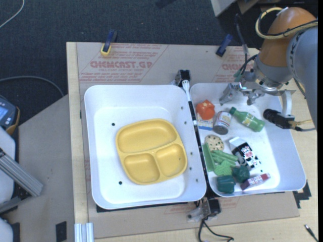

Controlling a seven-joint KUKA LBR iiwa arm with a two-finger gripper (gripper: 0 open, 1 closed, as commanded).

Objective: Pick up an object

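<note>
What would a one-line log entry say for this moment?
arm: over right bin | gripper: above green bottle, holding nothing seen | yellow tray: left bin

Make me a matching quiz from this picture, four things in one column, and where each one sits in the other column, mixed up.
Things:
1. yellow divided tray
2. green bottle
3. orange toy
4. gripper

Places:
A. right bin, far left corner, beside the divider
B. above the far end of the right bin
C. middle of the left bin
D. right bin, lying just past a small can

Pairs: 1-C, 2-D, 3-A, 4-B
</note>
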